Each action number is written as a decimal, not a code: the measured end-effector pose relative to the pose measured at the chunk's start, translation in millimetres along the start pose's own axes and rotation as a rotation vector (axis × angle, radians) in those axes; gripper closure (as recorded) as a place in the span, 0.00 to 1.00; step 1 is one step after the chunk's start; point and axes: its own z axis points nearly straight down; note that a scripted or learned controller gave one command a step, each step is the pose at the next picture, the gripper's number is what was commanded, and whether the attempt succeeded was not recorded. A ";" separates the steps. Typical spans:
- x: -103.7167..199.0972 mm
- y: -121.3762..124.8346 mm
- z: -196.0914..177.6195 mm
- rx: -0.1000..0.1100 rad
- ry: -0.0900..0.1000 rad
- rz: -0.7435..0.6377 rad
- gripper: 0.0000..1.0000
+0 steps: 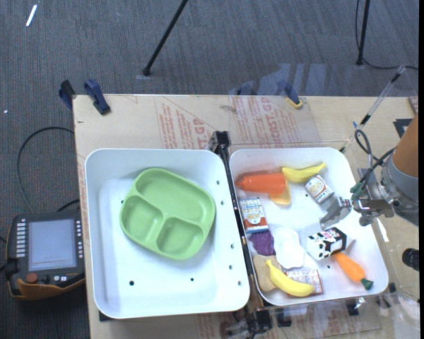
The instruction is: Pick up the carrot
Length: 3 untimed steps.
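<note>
Right bin (353, 162), near edge: banana (291, 280) lying over a packet, a cookie-ish thing under its left end, hard to make out. Carrot (351, 267) lies in the near-right corner, green tip twd the rim, just beside a cow-print carton (327, 243) on its left. Gripper (337, 210) hangs above that carton, well short of the carrot; can't tell how its jaws stand. Arm cut off at right. Farther back: can (316, 188), 2nd banana (303, 171), big orange piece (263, 182). Left bin (99, 189) holds a green plate (168, 212).

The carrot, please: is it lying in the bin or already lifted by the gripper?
Lying in the bin. The carrot rests on the right bin floor near its front corner, apart from the gripper.
</note>
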 end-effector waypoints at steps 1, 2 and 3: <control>-53.7 -11.7 119.0 -0.019 -0.003 0.103 0.00; -44.3 -8.8 128.1 -0.042 -0.025 -0.085 0.00; -43.3 -4.6 113.2 -0.052 -0.016 -0.077 1.00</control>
